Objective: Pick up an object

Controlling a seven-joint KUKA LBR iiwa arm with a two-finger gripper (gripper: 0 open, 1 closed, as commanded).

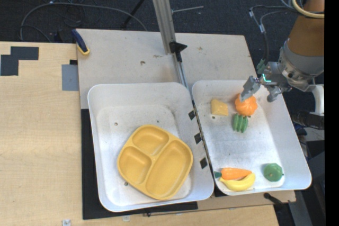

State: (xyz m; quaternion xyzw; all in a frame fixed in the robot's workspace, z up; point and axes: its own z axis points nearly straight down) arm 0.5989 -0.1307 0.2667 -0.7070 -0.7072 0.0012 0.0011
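Hovering hand above round orange fruit, no long axis

A single fixed camera is looking down at a slant over the tabletop, taking in both white bins lying left of the claw, from moderate distance.

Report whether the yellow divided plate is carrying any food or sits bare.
Bare. The yellow divided plate lies flat in the left bin, and all three compartments show only plain yellow surface.
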